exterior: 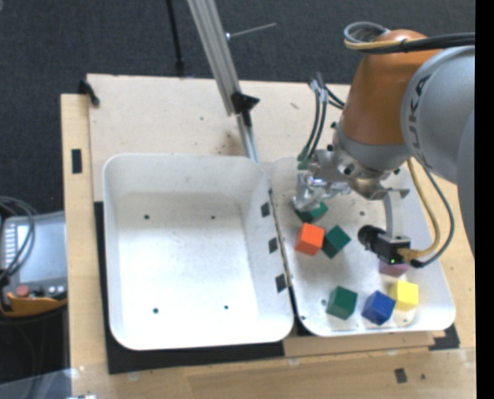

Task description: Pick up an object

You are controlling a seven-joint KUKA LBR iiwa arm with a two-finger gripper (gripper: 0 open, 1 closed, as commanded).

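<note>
Dark carpet is surrounding the pale wooden table point(172, 115) where I am running the grey arm with the orange band point(388, 90), which is reaching in over the right-hand shallow white plastic bin point(447, 306). Its metal claw point(312, 196) is hovering low over the bin's upper left corner, directly above a small dark green block point(315, 212) that is peeking out beneath it. Whether the claw is spread or pressed together I cannot tell from this angle, and I am not seeing the block pinched between its fingers.

As I am judging it, the pick is in its approach-and-grasp stage, with nothing lifted. The next move is calling for a sure closure around that green block, then a straight lift clear of the orange cube point(310, 238) sitting just beside it.

I am counting seven small objects in the right bin: three green ones, namely the block under the claw, a dark green cube point(337, 241) near the orange one and a green cube point(342, 302) by the front wall; one orange cube; one blue cube point(378, 307); one yellow cube point(406, 293); and a pinkish piece point(392, 264) partly hidden behind a black fitting. The left-hand white bin point(180, 248) is lying alongside.
</note>
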